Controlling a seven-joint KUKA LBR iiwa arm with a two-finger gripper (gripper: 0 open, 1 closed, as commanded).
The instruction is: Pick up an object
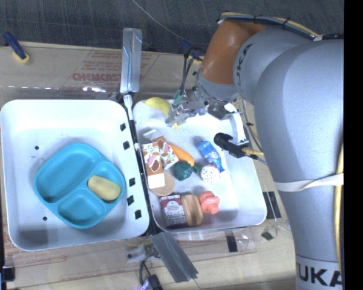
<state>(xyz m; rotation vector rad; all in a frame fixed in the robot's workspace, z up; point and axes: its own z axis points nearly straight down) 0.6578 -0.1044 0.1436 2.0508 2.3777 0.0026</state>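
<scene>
My gripper [180, 112] hangs over the back of the right bin [254, 189], just right of a yellow banana-like piece [158, 105] lying in the bin's far left corner. Nothing shows between its fingers. Below it in the same bin lie a printed snack box [156, 156], an orange carrot [183, 154], a dark green lump [183, 171], a blue-and-white packet [209, 152], a white dotted ball [210, 174], a brown can [179, 210] and a pink toy [209, 202].
The left bin [24, 125] holds a blue divided plate [66, 180] with a yellow potato-like piece [104, 187] in its right compartment. A metal divider [130, 59] stands between the bins at the back. The grey arm [290, 101] covers the right bin's right side.
</scene>
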